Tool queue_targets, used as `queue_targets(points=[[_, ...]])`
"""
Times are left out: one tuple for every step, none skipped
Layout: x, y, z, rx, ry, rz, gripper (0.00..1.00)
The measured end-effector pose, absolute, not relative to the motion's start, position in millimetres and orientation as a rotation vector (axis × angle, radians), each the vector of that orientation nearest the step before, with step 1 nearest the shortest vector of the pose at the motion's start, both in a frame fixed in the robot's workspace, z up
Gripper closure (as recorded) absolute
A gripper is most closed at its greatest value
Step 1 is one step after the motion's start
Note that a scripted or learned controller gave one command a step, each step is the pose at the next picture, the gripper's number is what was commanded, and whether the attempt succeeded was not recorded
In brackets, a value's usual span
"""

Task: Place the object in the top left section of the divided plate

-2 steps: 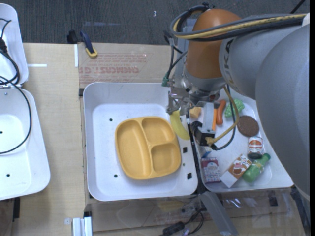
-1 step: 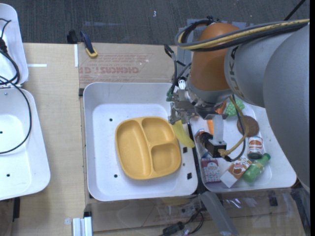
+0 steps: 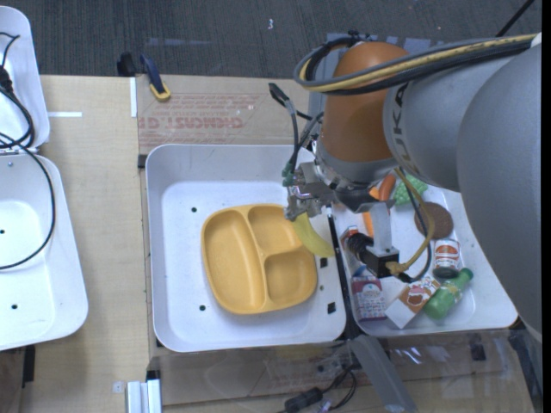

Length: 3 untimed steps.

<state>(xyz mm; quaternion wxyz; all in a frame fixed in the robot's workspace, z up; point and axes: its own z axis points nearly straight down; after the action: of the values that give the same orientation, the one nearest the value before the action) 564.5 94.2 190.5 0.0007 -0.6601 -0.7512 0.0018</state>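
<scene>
Fingers pinching a yellow object [image 3: 312, 235], our gripper [image 3: 303, 206] hangs at the divided plate [image 3: 232, 269] rim, risking a drop outside.

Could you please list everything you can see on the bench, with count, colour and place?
Divided plate: one, yellow, in the left bin.
Yellow object: one, at the plate's right edge, below the wrist.
Bins: two, white; left bin, right bin.
Green bottle: one, right bin.
Small jar: one, red label, right bin.
Cartons: a few, white and red, right bin.
Clamp: one, yellow and black, bench's far edge.
Arm: one, grey with orange band.
</scene>
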Motion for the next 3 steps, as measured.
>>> queue_targets(points=[[577.7,80,192,-1.894,-2.506,0.004,1.0],[553.8,66,191,-1.769,-2.594,0.004,1.0],[545.6,62,239,-1.609,-2.7,0.002,1.0]])
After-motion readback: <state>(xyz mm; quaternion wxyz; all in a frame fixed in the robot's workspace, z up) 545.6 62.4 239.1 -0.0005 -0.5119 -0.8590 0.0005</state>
